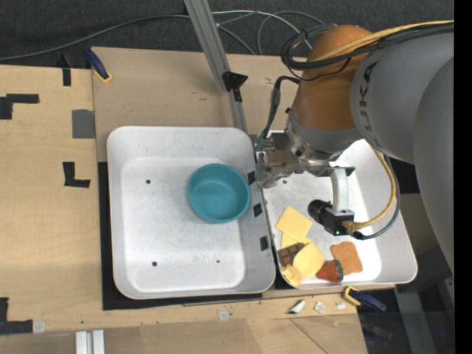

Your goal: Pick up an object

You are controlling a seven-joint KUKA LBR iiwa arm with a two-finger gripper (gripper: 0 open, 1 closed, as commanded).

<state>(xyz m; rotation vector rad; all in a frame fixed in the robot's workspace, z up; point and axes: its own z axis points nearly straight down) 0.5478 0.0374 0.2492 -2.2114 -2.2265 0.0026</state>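
A teal bowl (217,192) sits upright in the left bin (140,198), toward its right side. In the right bin (391,264) lie a yellow cheese slice (294,223), a second pale yellow piece (308,259) with a dark brown chunk (287,254) beside it, an orange-brown piece (347,256) and a small red item (330,271). My gripper (274,169) hangs over the right bin's near-left part, just above the cheese slice, under the orange wrist band (332,80). I see nothing between its fingers.
A slanted metal pole (214,50) crosses above the left bin's back right corner. Cables (251,24) loop behind the bins. A black fitting with a yellow cable (332,216) hangs from the arm over the right bin.
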